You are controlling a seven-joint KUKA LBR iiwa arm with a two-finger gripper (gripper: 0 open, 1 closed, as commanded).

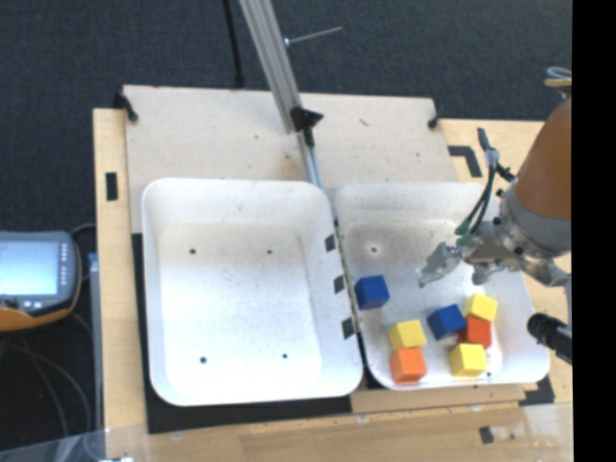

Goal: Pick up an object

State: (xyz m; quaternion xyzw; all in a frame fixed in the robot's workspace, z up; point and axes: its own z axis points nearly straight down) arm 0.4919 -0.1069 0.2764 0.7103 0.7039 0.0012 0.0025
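Several small cubes lie in the right bin [385, 210]. A blue cube [372, 292] sits alone near the bin's left wall. Toward the front are a yellow cube [407, 334], an orange cube [409, 363], a second blue cube [446, 320], a yellow cube [483, 307], a red cube [477, 331] and another yellow cube [469, 358]. My gripper [454, 269] hangs over the right bin's middle, just behind the second blue cube and the yellow cube beside it. It is open, its fingers are spread, and nothing sits between them.
The left bin [241, 287] sits beside the right one, their walls meeting at the centre. A slanted metal pole [274, 56] rises from behind the bins. A grey device [34, 272] sits off the bench's left edge.
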